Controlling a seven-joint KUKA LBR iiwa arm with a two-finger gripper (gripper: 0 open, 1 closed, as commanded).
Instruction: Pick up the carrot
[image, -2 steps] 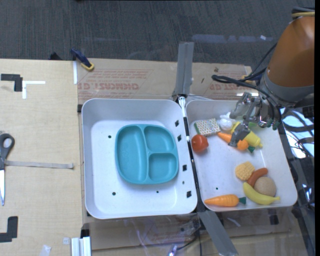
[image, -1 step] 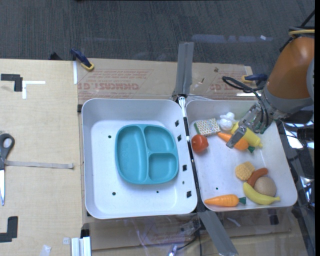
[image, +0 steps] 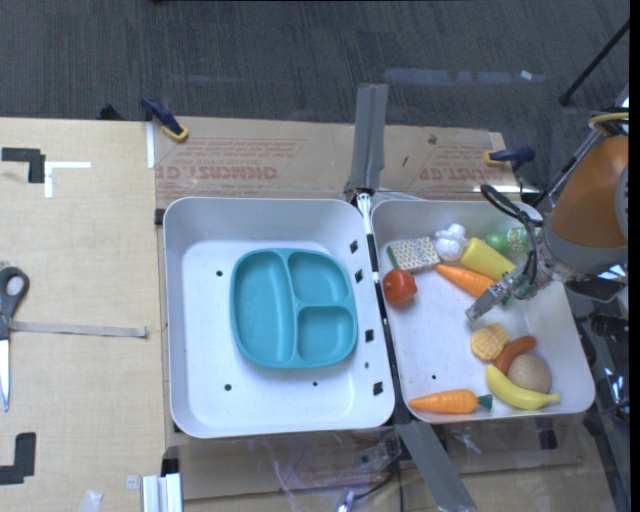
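The end effector (image: 492, 303) hovers just right of the upper carrot (image: 467, 278) in the right bin (image: 440, 350); its grip state I cannot tell. A crowding yellow pepper (image: 487, 258) may foul the grasp.

Orange carrot (image: 449, 402), teal plate (image: 295, 308), red tomato (image: 399, 286), white bins (image: 190, 330).

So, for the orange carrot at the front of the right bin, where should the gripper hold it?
Grip the orange toy carrot with the green stub across its thick middle, coming from straight above. It lies flat and lengthwise along the front wall of the right white bin, so close the fingers across its width.
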